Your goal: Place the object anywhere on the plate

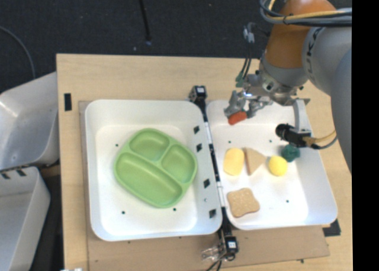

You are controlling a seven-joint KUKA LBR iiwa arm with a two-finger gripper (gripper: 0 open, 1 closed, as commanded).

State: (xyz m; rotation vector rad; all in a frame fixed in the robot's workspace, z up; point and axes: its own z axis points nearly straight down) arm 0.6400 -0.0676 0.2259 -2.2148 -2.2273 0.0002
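In the right bin (308,205), a red object (236,118) sits beneath the claw (244,105).

Robotics lab test cell. Plywood desk (136,74) on dark carpeted floor (89,9), two clipped-together white bins (95,163), loose cables (142,9), industrial arm (296,33). Toy food pieces (243,202) and a green plastic plate (155,167) as props, nothing domestic.

My bench (148,65) is pale wood under even light. Behind its far edge lies dark, carpet-like floor (89,9), crossed by a thin black cable (141,6). Left of the bench sits a white moulded housing (23,122).
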